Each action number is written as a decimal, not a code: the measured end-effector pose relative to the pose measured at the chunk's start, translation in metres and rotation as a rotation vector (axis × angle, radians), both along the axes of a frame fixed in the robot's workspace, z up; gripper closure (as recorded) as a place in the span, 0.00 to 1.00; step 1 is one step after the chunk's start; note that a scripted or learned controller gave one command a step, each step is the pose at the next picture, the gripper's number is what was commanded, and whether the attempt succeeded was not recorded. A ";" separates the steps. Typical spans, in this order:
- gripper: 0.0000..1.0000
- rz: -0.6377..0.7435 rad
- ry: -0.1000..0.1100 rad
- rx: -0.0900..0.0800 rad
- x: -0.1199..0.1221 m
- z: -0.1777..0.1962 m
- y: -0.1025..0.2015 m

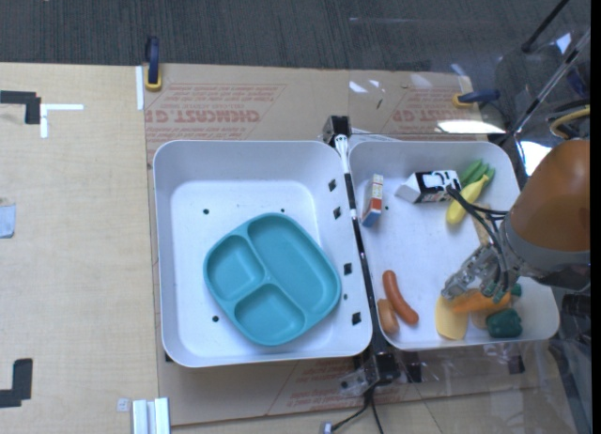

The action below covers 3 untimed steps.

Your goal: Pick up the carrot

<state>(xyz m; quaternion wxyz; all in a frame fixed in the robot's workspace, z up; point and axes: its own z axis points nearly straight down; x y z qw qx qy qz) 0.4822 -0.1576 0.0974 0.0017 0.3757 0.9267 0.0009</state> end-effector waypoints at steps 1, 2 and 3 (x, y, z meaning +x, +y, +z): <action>0.00 -0.001 0.000 0.000 0.000 0.000 0.000; 1.00 -0.004 -0.004 -0.001 0.002 0.007 0.000; 0.00 -0.005 -0.003 0.000 0.002 0.007 0.000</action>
